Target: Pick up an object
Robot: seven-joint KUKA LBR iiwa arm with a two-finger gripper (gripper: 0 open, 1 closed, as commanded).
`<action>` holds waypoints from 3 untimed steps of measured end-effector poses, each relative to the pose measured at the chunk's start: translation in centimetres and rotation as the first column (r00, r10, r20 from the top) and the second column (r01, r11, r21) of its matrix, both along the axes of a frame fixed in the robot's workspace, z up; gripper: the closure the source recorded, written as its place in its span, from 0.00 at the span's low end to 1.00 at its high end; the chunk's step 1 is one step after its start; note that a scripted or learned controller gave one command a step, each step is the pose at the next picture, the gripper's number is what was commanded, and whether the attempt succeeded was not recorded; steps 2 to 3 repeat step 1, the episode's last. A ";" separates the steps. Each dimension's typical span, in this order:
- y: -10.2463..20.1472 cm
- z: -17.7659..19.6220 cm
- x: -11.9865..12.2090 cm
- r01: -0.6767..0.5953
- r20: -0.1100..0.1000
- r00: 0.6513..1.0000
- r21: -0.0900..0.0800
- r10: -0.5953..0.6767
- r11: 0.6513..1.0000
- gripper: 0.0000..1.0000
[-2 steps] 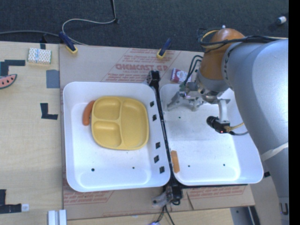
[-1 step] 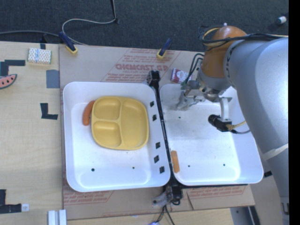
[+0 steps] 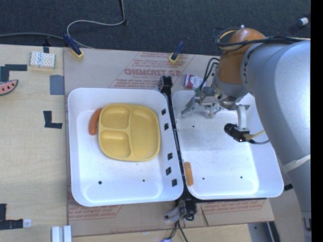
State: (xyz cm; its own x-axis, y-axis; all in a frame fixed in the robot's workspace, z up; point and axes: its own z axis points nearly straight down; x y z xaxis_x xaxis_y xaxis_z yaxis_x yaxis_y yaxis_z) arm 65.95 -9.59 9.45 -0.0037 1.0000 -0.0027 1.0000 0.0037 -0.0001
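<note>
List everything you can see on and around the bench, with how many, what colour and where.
shallow white plastic bins: 2, white, side by side on the cardboard sheet
yellow divided plate: 1, yellow, left bin
orange sausage-shaped piece: 1, orange, left bin, at the plate's left edge
small orange carrot-like piece: 1, orange, right bin, by the divider
blue-and-yellow clamps: 2, top edge of the cardboard
watermelon slice toy: 1, red, far left of the bench
grey arm: 1, grey with an orange band, over the right bin
gripper: 1, above the right bin's upper part
</note>
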 end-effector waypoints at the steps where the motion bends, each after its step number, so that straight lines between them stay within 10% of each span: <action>1: 0.1 0.9 0.0 -0.001 -0.001 1.000 0.000 0.001 1.000 1.00; 3: 0.1 0.9 0.0 -0.001 -0.001 1.000 0.000 0.001 1.000 1.00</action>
